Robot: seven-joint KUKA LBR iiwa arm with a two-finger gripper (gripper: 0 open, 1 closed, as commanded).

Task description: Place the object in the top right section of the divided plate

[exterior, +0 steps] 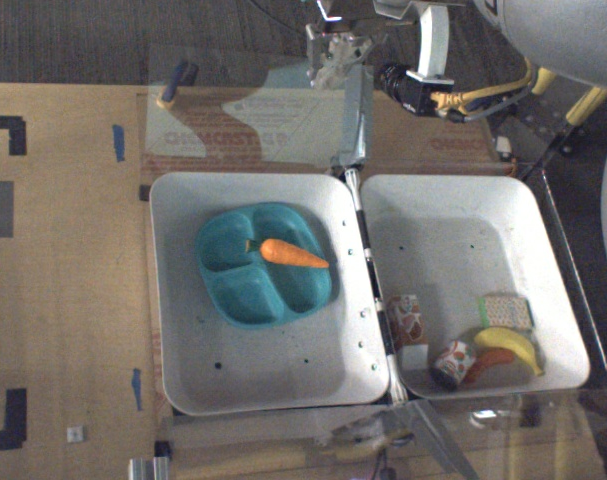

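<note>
A: Your hand (335, 56) hangs at the top of the view, above the worktop (63, 268) behind the two bins. Can you read its grip?

B: Not from this angle. You cannot tell how far it is open, and nothing shows between its tips.

A: Where is your carrot (293, 255)?

B: Well below the hand and a little to its left in the view, lying on the teal plate (245, 303) in the left bin (263, 378). It lies across the plate's top right section, its green stub over the central divider and its tip pointing toward the right bin (453, 218). It lies flat, slightly tilted downward to the right.

A: And the right bin?

B: Far below and to the right of the hand, in that bin's near corner, you have a banana (511, 346), a red item (488, 364) touching it, a small can (452, 360), a carton (407, 318) against the left wall and a patterned block (507, 311) just behind the banana.

A: Anything closer to the hand?

B: A clear sheet over printed cardboard (253, 128) lies just left of and below it, and yellow cables (493, 93) run off to its right.
</note>
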